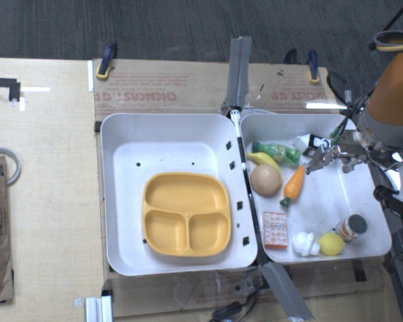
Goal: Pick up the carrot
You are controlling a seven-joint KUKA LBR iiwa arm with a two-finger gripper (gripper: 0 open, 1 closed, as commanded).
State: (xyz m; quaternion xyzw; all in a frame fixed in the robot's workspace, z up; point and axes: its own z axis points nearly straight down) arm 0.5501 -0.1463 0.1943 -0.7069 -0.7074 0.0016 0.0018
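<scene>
We find the carrot [293, 182] in the right bin [363, 249], lying tilted, its green end toward a brown round fruit [266, 179]. The jaws [317, 162] sit just above and right of its orange tip; we cannot tell how far open they are, and nothing shows between them. A banana [263, 159] and a green bottle [277, 151] lie nearby. A small red-printed card [275, 230], writing too small to read. Cardboard [162, 87] behind the left bin [114, 200] reads "CHEMCAST GP", upside down. A yellow divided tray [186, 215] sits there.
</scene>
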